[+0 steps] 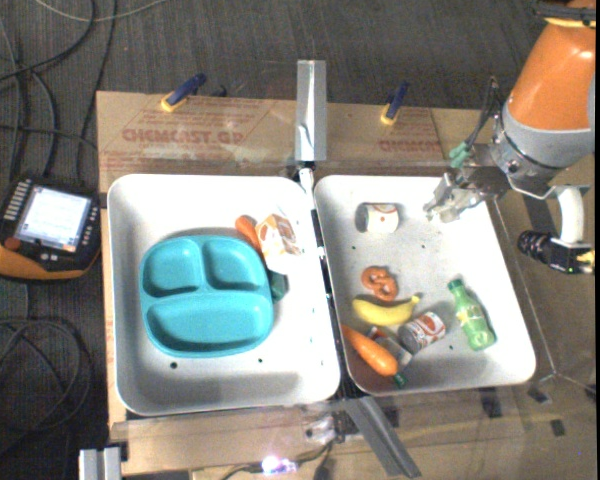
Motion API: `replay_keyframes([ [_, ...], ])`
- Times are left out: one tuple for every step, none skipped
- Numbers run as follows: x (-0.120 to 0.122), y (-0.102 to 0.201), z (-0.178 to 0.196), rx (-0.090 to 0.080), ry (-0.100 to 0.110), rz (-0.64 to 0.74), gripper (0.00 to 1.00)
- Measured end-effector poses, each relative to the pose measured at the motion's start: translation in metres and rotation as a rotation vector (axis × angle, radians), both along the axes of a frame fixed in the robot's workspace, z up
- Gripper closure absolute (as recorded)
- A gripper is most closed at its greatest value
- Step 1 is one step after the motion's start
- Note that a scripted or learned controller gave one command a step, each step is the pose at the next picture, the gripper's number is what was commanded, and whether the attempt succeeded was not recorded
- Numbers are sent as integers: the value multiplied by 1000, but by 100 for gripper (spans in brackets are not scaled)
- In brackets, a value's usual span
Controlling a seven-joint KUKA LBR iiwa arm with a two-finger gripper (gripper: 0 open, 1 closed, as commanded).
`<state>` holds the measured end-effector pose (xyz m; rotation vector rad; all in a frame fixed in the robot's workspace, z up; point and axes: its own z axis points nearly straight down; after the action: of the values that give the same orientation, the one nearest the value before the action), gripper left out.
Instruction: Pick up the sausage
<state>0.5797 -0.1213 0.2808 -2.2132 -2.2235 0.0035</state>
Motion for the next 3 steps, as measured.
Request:
replay_keyframes([
  [-47,11,-148,1,-1,87,100],
  [-56,15,-189,-5,-18,282,100],
  [-33,104,-98,-3,-1,-146,100],
])
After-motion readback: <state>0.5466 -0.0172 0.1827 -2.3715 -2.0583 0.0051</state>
